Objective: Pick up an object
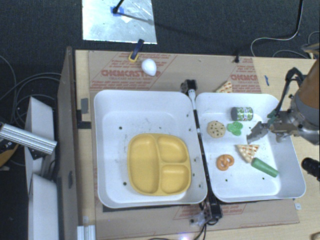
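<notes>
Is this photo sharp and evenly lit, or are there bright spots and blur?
Camera view: mostly sharp, though the gripper looks a little soft. Both white bins are bright and nearly washed out. The foil sheet on the dark floor glares. Shadows are faint, so the lighting seems diffuse.

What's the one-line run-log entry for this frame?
phase: reach | gripper: over right white bin, nothing visibly held | nearest: tan pizza-slice wedge | left bin: yellow divided plate
</notes>
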Available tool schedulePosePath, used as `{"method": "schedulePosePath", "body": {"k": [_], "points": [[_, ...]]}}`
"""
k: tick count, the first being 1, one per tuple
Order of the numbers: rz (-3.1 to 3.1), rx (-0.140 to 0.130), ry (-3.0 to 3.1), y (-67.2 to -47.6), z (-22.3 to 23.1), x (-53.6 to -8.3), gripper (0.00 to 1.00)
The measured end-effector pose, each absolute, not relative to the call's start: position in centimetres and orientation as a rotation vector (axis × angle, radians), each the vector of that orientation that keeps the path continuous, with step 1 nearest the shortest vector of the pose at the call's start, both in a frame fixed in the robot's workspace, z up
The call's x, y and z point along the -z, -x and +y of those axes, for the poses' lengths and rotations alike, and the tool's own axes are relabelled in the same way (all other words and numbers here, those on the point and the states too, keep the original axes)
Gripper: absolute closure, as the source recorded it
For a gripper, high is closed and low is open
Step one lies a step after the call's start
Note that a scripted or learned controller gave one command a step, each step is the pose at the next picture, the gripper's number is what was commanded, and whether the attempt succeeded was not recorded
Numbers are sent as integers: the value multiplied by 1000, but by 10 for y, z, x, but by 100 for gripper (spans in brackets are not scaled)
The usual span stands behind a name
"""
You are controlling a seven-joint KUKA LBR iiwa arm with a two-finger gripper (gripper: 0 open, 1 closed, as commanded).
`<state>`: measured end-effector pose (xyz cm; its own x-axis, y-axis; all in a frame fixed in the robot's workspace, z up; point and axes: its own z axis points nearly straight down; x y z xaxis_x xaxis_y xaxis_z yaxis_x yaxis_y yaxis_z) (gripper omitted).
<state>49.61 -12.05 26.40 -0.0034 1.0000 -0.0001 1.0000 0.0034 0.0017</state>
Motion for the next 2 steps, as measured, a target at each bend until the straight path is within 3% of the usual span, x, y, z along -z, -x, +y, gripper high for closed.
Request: {"method": "schedulePosePath", "body": {"k": [1,2], "points": [[2234,3,-2216,-524,-83,-165,0],[2222,0,-2222,-536,-89,-80,0]]}}
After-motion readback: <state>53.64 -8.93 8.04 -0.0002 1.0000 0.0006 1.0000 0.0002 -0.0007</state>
